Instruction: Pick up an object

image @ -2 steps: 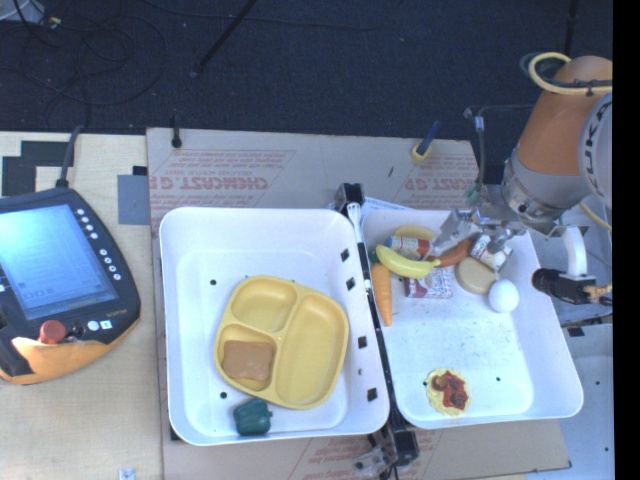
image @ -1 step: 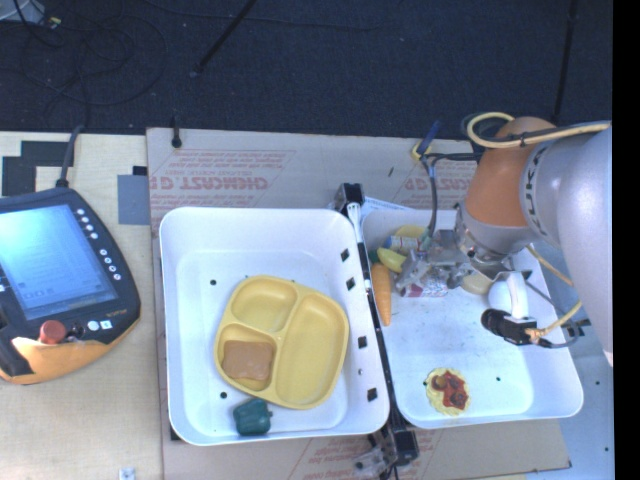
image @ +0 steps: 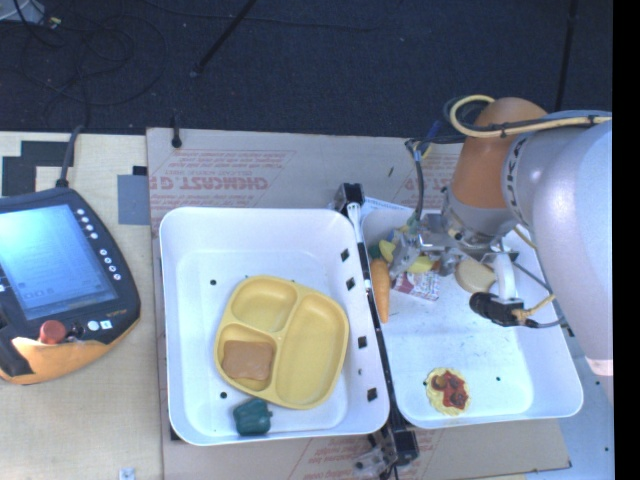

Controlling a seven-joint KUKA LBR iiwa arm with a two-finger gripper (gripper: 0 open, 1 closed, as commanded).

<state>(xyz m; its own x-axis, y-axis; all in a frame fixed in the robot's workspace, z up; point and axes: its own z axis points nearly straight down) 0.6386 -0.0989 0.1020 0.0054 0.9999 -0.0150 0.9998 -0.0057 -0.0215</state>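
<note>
Arm low over the far part of the right bin, above a heap of toy food.

We see the gripper (image: 420,253) down among small items in the right bin (image: 540,388): a carrot (image: 381,288) lies along the left wall, yellow pieces (image: 425,264) and a small packet (image: 418,286) sit just under the gripper, and a pale round piece (image: 474,273) is beside them. We cannot tell the state of the gripper. We judge these toys light, stiff and a little slippery; the carrot seems easiest, taken across its middle. A small pizza (image: 448,389) lies well apart, flat and hard to pinch.
</note>
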